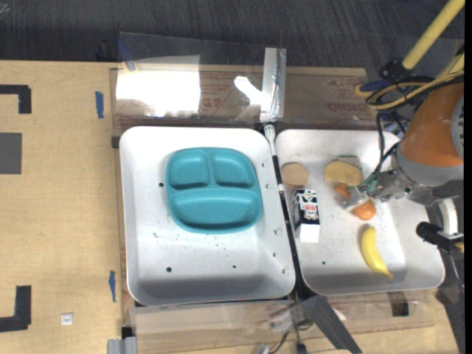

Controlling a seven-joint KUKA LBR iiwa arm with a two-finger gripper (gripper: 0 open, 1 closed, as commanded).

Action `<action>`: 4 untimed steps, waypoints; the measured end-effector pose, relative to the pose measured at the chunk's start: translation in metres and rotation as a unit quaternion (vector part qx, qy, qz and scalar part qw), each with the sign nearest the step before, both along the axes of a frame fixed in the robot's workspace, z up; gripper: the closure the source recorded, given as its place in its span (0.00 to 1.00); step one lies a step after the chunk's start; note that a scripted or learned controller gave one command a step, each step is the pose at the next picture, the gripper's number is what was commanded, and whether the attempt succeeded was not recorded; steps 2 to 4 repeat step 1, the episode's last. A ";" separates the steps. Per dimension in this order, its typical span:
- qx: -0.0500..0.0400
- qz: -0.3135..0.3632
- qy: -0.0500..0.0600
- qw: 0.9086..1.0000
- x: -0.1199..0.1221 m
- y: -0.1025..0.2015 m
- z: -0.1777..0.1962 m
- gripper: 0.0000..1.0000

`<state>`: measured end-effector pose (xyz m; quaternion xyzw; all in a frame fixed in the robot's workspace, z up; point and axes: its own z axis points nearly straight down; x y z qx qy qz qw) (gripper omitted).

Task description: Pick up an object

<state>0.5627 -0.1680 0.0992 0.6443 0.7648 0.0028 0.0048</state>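
The right white bin (420, 271) holds several small objects. A yellow banana (375, 251) lies near its front. An orange round piece (363, 211) and a smaller orange piece (341, 191) sit near the middle. A tan bread-like lump (344, 172) and a brown round item (294, 174) lie toward the back. A black and white carton (307, 214) rests against the left wall. My gripper (375, 187) hangs low over the bin, just above the orange round piece and right of the smaller one. Nothing is visibly held.
The left white bin (147, 257) carries a teal divided plate (214, 189). The arm's orange band (441, 135) and grey wrist cover the right bin's far right side. Cables (391, 87) and a yellow pole (439, 24) stand behind it. A clear plastic sheet (199, 87) lies behind the bins.
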 end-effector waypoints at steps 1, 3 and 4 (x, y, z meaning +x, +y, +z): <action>0.002 -0.106 0.002 0.994 0.038 0.038 0.096 1.00; 0.002 -0.106 0.002 0.994 0.038 0.038 0.096 1.00; 0.002 -0.106 0.002 0.994 0.038 0.038 0.096 1.00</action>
